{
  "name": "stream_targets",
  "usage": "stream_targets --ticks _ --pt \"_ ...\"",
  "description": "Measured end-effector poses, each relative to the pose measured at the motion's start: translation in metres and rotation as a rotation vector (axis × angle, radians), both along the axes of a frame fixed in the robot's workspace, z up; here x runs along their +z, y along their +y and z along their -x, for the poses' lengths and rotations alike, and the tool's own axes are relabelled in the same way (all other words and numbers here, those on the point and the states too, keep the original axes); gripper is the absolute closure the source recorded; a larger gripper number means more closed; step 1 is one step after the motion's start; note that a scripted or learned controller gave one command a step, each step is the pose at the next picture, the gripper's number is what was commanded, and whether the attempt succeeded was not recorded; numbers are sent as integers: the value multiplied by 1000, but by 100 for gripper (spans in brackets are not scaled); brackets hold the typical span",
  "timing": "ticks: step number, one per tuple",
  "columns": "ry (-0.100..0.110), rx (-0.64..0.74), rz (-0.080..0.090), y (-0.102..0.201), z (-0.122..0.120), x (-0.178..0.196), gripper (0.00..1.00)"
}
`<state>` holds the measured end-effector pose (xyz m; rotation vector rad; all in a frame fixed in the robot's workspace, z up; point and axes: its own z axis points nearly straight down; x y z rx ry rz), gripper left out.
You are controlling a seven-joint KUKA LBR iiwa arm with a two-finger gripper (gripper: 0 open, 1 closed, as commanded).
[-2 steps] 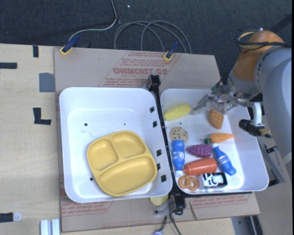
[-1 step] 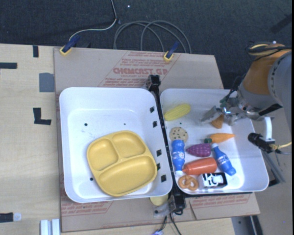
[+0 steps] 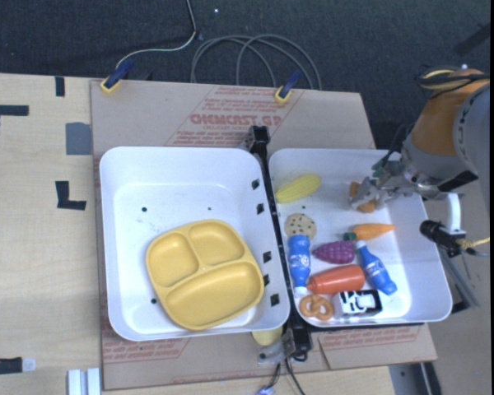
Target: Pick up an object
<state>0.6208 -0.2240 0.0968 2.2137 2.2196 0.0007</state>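
My fingers [image 3: 370, 189] sit right of centre in the frame, over the right bin [image 3: 428, 303]; I cannot tell their state. Below them lies the carrot [image 3: 372, 231], apart.

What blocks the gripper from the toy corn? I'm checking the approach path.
Nothing visible does. The gripper is at the right bin's upper right, the corn at its upper left, bare white floor between them.
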Motion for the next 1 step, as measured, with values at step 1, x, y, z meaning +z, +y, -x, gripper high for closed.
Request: stream_targets --ticks 1 --pt "7 4 -5 55 -49 40 100"
